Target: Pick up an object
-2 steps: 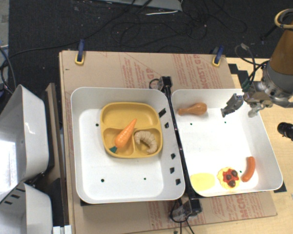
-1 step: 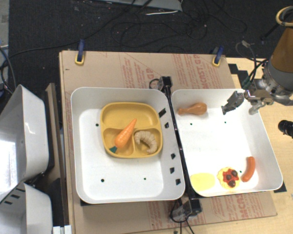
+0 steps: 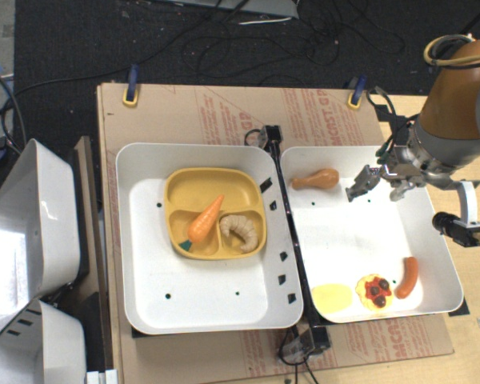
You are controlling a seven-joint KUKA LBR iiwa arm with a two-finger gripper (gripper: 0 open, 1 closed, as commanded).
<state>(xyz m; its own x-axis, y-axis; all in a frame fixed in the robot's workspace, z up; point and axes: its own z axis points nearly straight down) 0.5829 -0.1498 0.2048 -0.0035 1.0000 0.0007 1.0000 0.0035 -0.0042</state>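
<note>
In the right bin (image 3: 432, 214) a tan chicken drumstick (image 3: 316, 180) lies near the back left corner. My gripper (image 3: 382, 188) hangs over the back of this bin, just right of the drumstick and apart from it. It is open, and bare bin floor shows between its dark fingers (image 3: 362, 184). Along the front of the bin lie a flat yellow piece (image 3: 332, 297), a small pizza slice (image 3: 376, 290) and an orange-red sausage (image 3: 408, 277).
The left bin (image 3: 140, 238) holds a yellow divided plate (image 3: 184, 186) with a carrot (image 3: 206, 219) and a pale shrimp (image 3: 240, 231) in it. A black divider clip strip (image 3: 284, 214) runs between the bins. Cables lie on the dark floor behind the bench.
</note>
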